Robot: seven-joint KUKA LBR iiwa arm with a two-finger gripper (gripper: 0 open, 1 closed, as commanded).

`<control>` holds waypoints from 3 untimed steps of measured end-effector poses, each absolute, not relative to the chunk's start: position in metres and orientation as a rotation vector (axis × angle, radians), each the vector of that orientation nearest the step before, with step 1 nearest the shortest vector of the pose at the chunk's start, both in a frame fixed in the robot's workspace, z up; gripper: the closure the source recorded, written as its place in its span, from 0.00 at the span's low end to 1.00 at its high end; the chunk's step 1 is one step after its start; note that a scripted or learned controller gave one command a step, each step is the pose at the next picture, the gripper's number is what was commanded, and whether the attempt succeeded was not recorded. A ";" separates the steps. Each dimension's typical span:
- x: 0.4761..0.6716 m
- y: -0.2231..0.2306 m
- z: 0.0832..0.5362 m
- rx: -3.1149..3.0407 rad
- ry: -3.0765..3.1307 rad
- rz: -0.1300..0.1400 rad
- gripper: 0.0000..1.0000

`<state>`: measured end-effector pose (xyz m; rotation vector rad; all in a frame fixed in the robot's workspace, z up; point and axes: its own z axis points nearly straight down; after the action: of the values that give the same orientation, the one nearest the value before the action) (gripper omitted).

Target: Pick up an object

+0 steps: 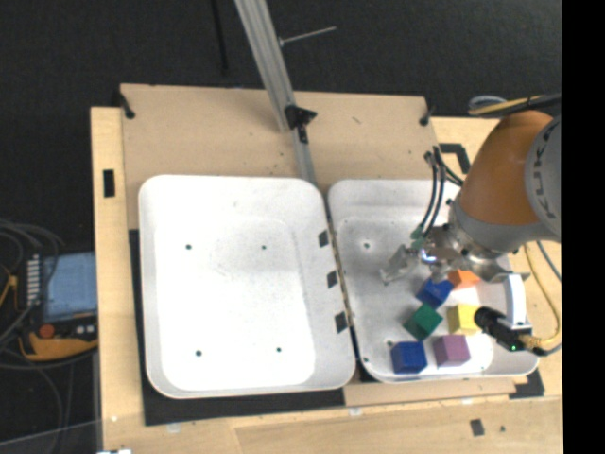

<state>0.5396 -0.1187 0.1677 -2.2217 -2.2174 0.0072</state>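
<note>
The gripper is lowered into the right bin, fingers parted and empty, just beside the blocks crowded in the near corner, where a pick is likeliest.

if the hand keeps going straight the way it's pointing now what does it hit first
Probably the bare floor of the right bin. The hand points down and toward the view's left, away from the blocks; depth is hard to judge from this single view.
</note>
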 end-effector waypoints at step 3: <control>0.547 -0.111 0.169 -2.221 -2.229 -0.006 1.00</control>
<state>0.5473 -0.1111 0.1694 -2.2212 -2.2292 -0.0064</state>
